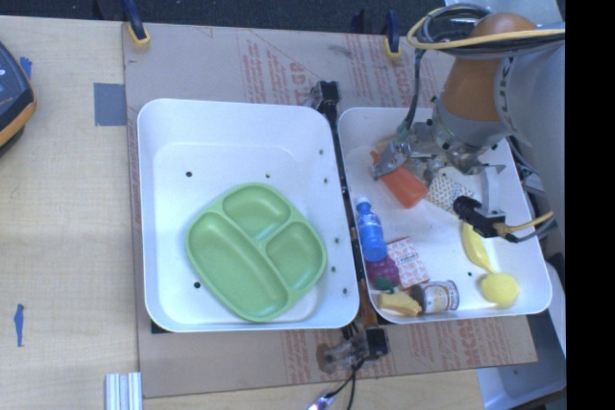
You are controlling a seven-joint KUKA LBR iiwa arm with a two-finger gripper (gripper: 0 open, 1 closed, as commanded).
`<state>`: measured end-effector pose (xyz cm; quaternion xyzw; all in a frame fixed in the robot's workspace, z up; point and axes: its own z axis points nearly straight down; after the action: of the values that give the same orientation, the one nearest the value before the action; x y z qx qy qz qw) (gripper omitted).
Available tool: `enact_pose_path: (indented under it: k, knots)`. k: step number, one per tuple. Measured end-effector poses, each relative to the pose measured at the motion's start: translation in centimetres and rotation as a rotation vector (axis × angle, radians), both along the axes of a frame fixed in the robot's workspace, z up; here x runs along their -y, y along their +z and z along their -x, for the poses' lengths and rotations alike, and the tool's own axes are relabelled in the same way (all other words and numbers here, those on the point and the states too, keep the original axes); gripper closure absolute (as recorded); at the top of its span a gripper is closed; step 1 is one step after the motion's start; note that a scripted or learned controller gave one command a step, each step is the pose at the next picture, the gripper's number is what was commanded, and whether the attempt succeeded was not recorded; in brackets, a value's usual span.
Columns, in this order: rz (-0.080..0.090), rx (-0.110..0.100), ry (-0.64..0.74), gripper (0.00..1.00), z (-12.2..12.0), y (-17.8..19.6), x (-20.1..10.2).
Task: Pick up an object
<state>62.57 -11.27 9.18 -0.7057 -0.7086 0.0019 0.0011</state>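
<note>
Camera view: gripper [402, 158] near right bin's [538, 298] far edge.

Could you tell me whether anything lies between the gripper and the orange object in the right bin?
Nothing visible does. The gripper sits low over the right bin, right at the upper edge of the orange object. The blue bottle and the banana lie off to either side.
</note>
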Motion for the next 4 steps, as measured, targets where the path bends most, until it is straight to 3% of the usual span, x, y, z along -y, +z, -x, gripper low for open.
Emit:
enact_pose_path:
  k: [2,3,4]
  knots:
    - [-0.001,0.002,0.000,0.00,-1.7,0.0,-2.0]
    - [-0.001,-0.001,0.001,0.00,0.4,0.0,-0.6]
    - [-0.001,0.002,0.000,0.00,-2.2,0.0,-1.7]
